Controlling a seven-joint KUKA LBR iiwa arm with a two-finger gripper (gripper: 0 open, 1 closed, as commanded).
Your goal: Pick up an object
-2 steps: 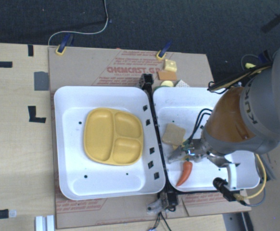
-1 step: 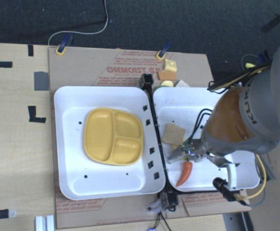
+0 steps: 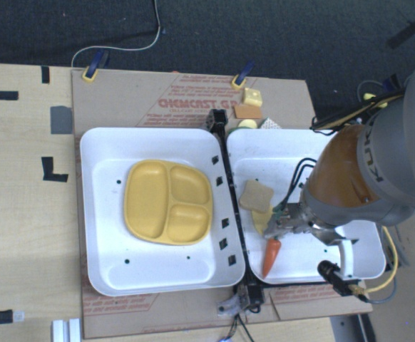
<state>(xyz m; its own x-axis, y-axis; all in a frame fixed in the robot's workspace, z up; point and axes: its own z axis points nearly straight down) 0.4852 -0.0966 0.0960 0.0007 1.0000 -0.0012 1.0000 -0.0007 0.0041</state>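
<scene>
On your desk (image 3: 22,191), the left bin (image 3: 93,191) carries a yellow divided plate (image 3: 168,201). In the right bin (image 3: 364,262), a tan block (image 3: 257,195) lies near the divider with a carrot (image 3: 270,256) just below it. The gripper (image 3: 287,218) hangs over them; you cannot tell how it is set. The carrot looks light, stiff and smooth, likely to roll: take it across its thick upper end.

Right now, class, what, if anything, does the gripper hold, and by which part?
It cannot be told. The gripper sits low in the right bin, beside the carrot and tan block; the arm hides its tip.
</scene>
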